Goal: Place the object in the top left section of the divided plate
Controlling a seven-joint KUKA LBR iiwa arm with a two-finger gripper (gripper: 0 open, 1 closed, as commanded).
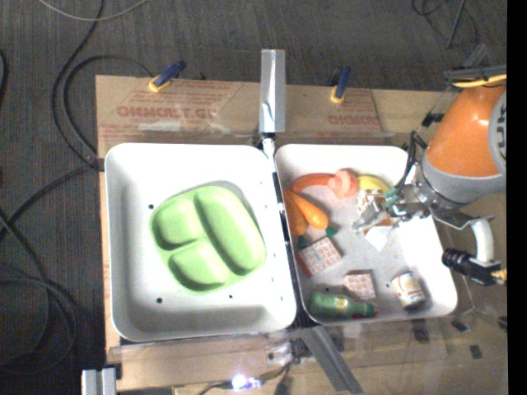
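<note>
Lying loose in the right bin (436,249): every candidate object; you see none of them on the plate.
Nearest the jaws: a yellow piece (372,184) just above them and a white scrap (379,239) just below them.
Jaws: low over the upper middle of the right bin, pointing toward the left bin; you cannot tell whether they are spread or pressed together, and nothing shows between them.
Pink piece (344,181): beside the yellow piece, near the bin's top wall.
Carrot (308,211): left of the jaws, tilted, close to the wall between the two bins, with a second orange piece (313,181) above it.
Box (319,255): below the carrot, patterned red and white.
Cube (360,284): lower middle of the bin, apart from the box.
Can (408,290): right of the cube, near the bottom right corner.
Bottle (341,305): green, on its side along the bottom wall.
Plate (239,241): green, three sections, in the middle of the left bin (123,171), turned at a slant.
Top left section (176,220): bare green surface.
Arm (469,151): comes in from the right, its orange band above the right bin's top right corner.
Table (189,109): brown board under both bins, with two clamps (166,75) on its far edge.
</note>
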